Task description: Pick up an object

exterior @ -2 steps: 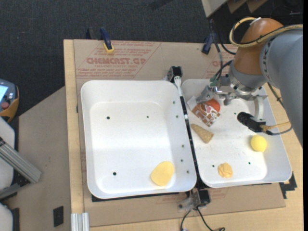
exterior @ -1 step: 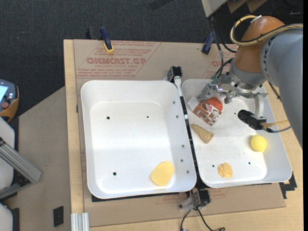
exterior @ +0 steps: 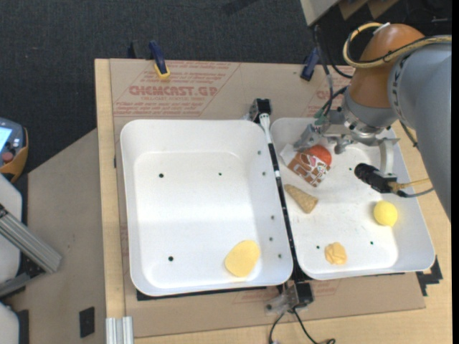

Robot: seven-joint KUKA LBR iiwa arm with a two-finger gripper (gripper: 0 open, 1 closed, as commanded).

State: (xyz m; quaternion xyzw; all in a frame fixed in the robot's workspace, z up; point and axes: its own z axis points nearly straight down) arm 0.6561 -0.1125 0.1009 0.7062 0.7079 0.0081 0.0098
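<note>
Well, I had the gripper (exterior: 321,140) above the red-and-white pouch (exterior: 311,165) in the right bin (exterior: 414,253); couldn't tell its grip state. Wedge (exterior: 302,198) lay just below pouch, prob. loose.

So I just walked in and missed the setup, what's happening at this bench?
The grey arm reaches in over the right bin, its end effector low over a red and white object. Whether it grips it is unclear. A tan wedge, yellow ball and orange lump lie nearby. The left bin holds a yellow piece.
</note>
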